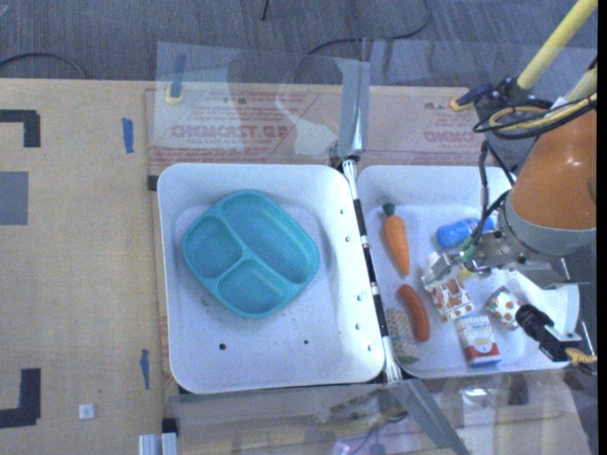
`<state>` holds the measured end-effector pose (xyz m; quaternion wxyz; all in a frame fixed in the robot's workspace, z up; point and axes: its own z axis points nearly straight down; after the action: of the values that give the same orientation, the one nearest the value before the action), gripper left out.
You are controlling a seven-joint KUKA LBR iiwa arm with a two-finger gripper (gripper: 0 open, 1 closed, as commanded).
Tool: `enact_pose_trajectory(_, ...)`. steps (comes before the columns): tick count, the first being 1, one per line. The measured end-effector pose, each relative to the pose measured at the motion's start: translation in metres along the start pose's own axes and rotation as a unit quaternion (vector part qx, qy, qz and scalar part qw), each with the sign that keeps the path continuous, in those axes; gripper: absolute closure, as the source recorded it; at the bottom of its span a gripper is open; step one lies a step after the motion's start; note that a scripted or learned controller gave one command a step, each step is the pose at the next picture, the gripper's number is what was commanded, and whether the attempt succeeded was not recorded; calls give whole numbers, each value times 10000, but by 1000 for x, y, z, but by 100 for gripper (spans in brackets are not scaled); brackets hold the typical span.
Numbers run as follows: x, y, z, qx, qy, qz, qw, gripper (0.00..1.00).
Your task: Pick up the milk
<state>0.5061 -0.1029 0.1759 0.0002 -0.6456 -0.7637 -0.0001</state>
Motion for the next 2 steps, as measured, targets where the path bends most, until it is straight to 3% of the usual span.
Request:
enact_pose_trajectory(1,-5,6,87,-64,-23,-279,9996,0)
enact_pose_trajectory(2,-7,6,77,-81,-32,-259,9996,100)
